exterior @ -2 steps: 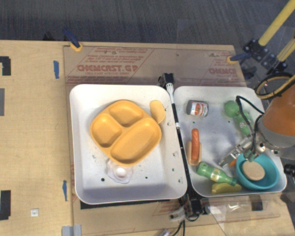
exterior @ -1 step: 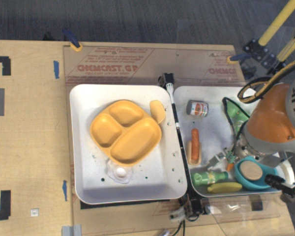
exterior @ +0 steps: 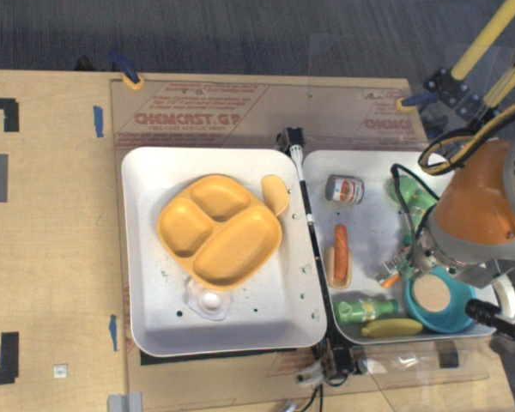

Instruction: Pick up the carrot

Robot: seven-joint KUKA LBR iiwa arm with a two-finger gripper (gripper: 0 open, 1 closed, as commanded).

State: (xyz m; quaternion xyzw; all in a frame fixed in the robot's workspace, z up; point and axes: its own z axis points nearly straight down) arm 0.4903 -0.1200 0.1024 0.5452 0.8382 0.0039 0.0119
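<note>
A small orange carrot [exterior: 390, 275] lies in the right bin [exterior: 373, 166], right of its middle. It sits just left of the blue bowl [exterior: 438, 303]. My gripper [exterior: 409, 260] hangs low directly over the carrot's right end, at the end of the grey wrist under the orange band [exterior: 476, 200]. The wrist hides part of the carrot, and I cannot tell whether it is touched or held.
The right bin also holds a hot dog [exterior: 341, 254], a can [exterior: 345, 189], a green bottle [exterior: 360, 309], a banana [exterior: 393, 326] and a green item [exterior: 415, 194]. An orange divided plate [exterior: 219, 230], a pale potato [exterior: 275, 194] and a clear lid [exterior: 209, 300] sit in the left bin [exterior: 146, 256].
</note>
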